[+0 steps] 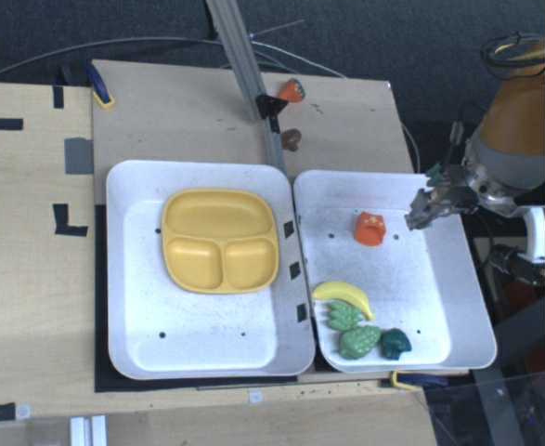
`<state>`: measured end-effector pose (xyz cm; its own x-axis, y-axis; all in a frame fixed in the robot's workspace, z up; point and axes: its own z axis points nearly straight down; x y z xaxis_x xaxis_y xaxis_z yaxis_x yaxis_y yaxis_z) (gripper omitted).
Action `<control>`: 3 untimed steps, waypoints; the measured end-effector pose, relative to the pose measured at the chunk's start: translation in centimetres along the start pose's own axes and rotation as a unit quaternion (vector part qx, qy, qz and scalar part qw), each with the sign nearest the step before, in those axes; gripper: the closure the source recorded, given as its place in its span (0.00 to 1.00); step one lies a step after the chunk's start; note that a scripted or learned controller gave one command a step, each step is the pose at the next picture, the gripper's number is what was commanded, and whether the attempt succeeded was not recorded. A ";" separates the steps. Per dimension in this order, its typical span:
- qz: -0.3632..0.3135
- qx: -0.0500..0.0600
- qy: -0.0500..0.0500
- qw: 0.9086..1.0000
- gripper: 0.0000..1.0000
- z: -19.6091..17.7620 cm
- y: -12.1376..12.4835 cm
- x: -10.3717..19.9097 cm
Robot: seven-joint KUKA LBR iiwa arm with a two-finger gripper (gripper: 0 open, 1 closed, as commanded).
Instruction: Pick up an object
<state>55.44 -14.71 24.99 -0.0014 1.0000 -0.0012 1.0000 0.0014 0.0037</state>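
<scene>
In the right bin (439,277) lie an orange-red block (369,228), a yellow banana (343,295), two green bumpy toys (350,329) and a dark teal toy (395,343). The toys cluster at the bin's near left corner. My gripper (421,211) hangs over the bin's far right part, to the right of the orange-red block and apart from it. I see nothing held in it.
The left bin (133,277) holds a yellow divided plate (221,240). A grey pole (240,45) slants across the bench behind the bins, with a small red-and-green toy (291,89) and a brown one (291,139) beside it.
</scene>
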 end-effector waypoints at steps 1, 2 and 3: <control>-0.003 0.002 0.001 1.000 1.00 0.8 0.6 6.3; -0.003 0.003 0.001 1.000 1.00 1.8 0.1 11.9; -0.003 0.003 0.001 1.000 1.00 2.1 1.5 17.6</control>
<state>56.91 2.93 22.90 -0.0082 1.0000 0.0015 1.0000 0.0082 -0.0015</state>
